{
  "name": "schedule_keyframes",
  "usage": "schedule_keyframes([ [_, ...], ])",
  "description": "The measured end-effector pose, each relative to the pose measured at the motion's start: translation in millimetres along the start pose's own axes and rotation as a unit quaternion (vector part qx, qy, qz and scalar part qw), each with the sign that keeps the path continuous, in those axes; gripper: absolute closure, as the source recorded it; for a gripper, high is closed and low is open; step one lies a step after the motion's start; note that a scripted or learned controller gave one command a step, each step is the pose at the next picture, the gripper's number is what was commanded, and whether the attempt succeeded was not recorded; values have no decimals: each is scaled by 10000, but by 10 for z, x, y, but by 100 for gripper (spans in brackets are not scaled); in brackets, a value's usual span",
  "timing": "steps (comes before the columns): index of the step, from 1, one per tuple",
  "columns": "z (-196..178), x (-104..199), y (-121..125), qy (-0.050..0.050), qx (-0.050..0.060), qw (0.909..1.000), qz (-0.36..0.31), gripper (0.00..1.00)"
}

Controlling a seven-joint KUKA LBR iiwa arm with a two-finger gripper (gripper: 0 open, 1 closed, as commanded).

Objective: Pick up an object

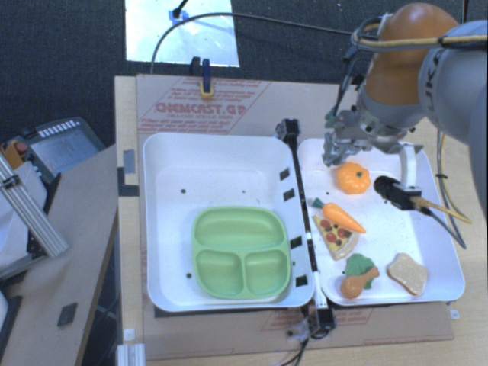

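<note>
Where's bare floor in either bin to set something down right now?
Left bin: bare floor all around the back half, above the green divided plate, plus a strip down its left side. Right bin: crowded. The tool hangs by the orange, with carrot, pizza slice, drumstick and bread filling the front.

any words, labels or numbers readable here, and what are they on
"CHEMCAST GP" in red, mirrored and partly blurred, so a best guess: on the brown protective sheet under the bins.
Smaller red print in repeated lines around it on the same sheet: too small to read.
Device with a screen at the left: any markings too blurred to read.
No text on the green divided plate, the toy foods or the white bins.
</note>
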State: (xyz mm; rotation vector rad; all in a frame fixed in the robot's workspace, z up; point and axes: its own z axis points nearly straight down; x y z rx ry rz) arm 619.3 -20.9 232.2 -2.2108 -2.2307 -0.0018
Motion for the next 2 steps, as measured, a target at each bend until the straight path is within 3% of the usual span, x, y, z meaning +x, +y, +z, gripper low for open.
schedule_keyframes([
  [2, -93, 916, -402, 1, 5, 10000, -2, 100],
])
